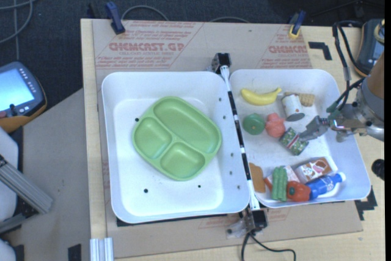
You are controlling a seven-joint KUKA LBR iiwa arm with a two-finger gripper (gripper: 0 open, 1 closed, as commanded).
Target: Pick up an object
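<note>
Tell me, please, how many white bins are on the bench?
2. The left bin holds a green divided plate. The right bin holds the small items, such as a banana. None seems hidden.

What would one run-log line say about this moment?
hand: over right bin, beside green can | holding: nothing seen | green divided plate: left bin | banana: untouched
</note>
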